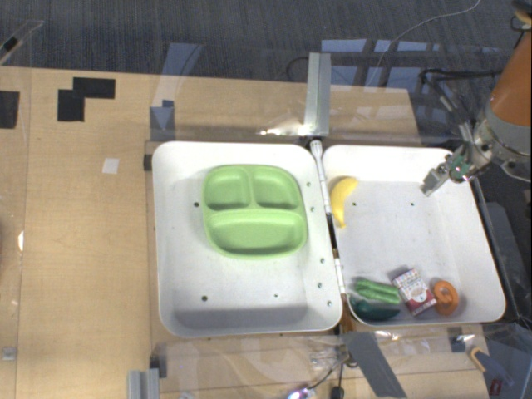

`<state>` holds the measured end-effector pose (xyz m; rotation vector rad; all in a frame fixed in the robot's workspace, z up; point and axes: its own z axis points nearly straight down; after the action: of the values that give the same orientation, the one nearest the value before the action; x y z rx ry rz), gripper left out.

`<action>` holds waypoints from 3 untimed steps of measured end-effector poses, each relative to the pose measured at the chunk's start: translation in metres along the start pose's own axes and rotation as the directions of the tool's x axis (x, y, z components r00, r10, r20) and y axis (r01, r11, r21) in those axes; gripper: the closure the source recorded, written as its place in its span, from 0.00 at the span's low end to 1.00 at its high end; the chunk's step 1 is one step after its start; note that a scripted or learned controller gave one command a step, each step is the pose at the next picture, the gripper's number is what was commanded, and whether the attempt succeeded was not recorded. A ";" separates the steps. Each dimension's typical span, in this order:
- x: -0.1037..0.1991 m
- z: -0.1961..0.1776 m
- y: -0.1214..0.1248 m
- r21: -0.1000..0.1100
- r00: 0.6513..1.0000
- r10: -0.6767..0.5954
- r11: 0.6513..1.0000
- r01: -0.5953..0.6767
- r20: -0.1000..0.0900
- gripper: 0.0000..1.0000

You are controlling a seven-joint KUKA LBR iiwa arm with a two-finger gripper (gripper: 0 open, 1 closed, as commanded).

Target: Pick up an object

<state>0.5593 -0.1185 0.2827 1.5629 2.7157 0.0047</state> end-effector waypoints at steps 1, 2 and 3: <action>-0.003 -0.079 0.043 0.000 0.992 -0.128 0.992 0.128 0.000 1.00; -0.003 -0.142 0.086 -0.001 0.979 -0.205 0.979 0.205 0.001 1.00; 0.005 -0.152 0.128 0.001 0.994 0.110 0.994 -0.110 -0.001 1.00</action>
<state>0.6667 -0.0496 0.4357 1.7112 2.6267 0.0047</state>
